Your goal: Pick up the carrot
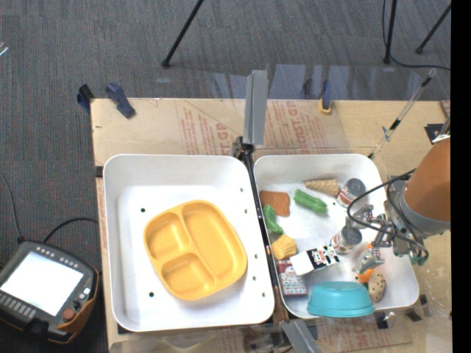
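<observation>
The carrot [364, 275] shows as a small orange piece near the front right corner of the right bin [368, 164]. It lies beside a brown speckled cookie [377, 286], and the gripper partly hides it. My gripper [374, 254] reaches in from the right and sits just above and behind the carrot, close over it. I see nothing lifted off the bin floor.
The right bin also holds a blue bowl [339, 300], a milk carton [316, 259], a red box [293, 282], a yellow piece [284, 246], green vegetables [310, 201], an ice-cream cone [322, 186] and a grey can [355, 188]. In the left bin lies a yellow divided plate [194, 250].
</observation>
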Available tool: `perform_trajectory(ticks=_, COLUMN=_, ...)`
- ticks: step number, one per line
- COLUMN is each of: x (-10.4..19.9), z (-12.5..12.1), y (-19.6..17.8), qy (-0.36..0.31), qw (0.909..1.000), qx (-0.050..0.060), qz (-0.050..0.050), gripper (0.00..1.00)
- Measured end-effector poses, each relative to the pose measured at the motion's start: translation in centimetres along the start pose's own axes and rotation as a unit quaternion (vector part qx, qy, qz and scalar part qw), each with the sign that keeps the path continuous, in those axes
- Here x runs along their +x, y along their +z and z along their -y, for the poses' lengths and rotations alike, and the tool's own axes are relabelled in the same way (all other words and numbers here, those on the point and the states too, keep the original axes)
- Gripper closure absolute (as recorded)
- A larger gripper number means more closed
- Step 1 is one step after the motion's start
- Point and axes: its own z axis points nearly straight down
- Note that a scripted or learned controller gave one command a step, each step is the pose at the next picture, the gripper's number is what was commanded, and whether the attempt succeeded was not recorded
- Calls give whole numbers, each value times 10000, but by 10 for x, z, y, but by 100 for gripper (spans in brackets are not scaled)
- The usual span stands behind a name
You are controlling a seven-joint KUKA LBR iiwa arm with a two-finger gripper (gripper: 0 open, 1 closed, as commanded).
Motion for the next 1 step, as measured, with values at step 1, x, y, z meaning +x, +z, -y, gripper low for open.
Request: perform_trajectory(ticks=1, x=7, z=1, y=-1, qy=216, qw=9998, qx=18, qz=19, gripper=0)
